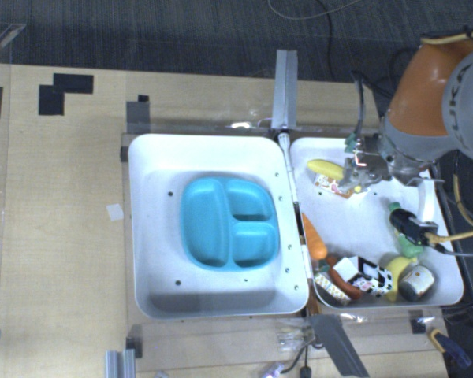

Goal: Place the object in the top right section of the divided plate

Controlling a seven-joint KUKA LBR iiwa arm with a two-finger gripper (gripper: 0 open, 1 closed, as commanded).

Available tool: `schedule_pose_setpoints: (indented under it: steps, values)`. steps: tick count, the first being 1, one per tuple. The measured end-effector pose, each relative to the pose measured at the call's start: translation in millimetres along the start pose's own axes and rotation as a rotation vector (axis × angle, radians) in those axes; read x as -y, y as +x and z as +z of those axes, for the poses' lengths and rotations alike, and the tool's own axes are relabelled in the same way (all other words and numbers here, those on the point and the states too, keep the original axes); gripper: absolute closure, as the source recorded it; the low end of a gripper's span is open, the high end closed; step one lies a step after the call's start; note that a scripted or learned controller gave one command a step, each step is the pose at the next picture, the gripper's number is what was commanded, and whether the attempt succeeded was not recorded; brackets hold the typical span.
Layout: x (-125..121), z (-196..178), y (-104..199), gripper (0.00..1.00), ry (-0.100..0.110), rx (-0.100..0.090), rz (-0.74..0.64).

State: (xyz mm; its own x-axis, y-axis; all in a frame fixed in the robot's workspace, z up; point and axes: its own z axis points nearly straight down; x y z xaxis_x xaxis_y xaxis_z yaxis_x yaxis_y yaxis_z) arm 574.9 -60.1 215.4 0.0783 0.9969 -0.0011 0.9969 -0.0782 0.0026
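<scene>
Camera view looks down on the worktop (63,250), which carries the left bin (154,290) and the right bin (363,227) side by side. The arm (433,85) reaches in from the right over the right bin. In the left bin lies the blue divided plate (213,227), and its top right section (248,201) has nothing in it.

The gripper (353,178) sits low in the upper part of the right bin; whether the jaws are open or closed cannot be told from this angle. Nothing is seen held between them.

The likely object is the banana (325,167), just to the left of the gripper, its long axis running roughly left to right. A small red-and-white piece (325,183) lies just below it. The plate lies further left, across the divider between the bins, so any carry would run leftward.
</scene>
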Motion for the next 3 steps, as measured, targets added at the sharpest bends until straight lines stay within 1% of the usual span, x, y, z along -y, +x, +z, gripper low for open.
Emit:
schedule_pose_setpoints:
  steps: [1,2,3]
  values:
    - [-2,-10,1,1.0,-0.003,0.001,-0.008]
    - [29,32,117,1.0,0.002,-0.001,0.012]
    - [42,32,153,1.0,0.002,-0.001,-0.102]
